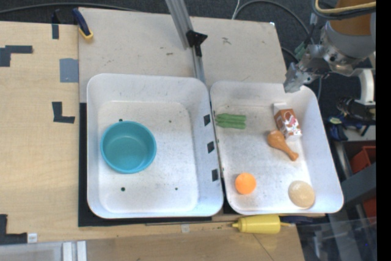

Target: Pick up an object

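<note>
Gripper (pixel 295 78) hovers over right bin (pixel 256 101) far corner; can't tell its opening. Carton (pixel 287 121) sits just below it, touching drumstick (pixel 282 144). Risk: descent clips bin wall, or the grasp drags both since they're crowded.

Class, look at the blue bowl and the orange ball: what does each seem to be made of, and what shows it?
Blue bowl: probably plastic, smooth and evenly teal with a soft sheen on its rim.
Orange ball: likely plastic or rubber, uniformly bright and matte-looking; the picture leaves that open.
</note>
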`<state>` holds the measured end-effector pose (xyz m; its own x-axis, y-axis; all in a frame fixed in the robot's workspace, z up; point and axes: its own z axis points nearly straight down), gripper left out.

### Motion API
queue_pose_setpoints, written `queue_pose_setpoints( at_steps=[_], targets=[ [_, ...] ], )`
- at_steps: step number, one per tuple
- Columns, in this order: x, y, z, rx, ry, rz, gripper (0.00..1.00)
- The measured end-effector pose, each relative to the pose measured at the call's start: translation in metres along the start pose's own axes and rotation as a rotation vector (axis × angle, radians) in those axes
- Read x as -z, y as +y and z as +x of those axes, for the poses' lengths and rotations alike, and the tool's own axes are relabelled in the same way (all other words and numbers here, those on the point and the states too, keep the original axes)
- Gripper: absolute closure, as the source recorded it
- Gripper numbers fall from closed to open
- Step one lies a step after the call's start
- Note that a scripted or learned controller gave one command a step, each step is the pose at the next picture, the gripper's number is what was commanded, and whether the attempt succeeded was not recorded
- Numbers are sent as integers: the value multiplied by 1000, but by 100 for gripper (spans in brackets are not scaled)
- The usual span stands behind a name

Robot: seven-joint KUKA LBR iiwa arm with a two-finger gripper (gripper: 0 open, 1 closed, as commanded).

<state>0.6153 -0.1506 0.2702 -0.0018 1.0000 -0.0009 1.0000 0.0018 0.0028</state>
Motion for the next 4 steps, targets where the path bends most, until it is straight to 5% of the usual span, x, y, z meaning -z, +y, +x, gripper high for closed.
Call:
queue_pose_setpoints(
  at_steps=[4],
  targets=[
    [-47,-5,209,4,1,7,100]
  ],
)
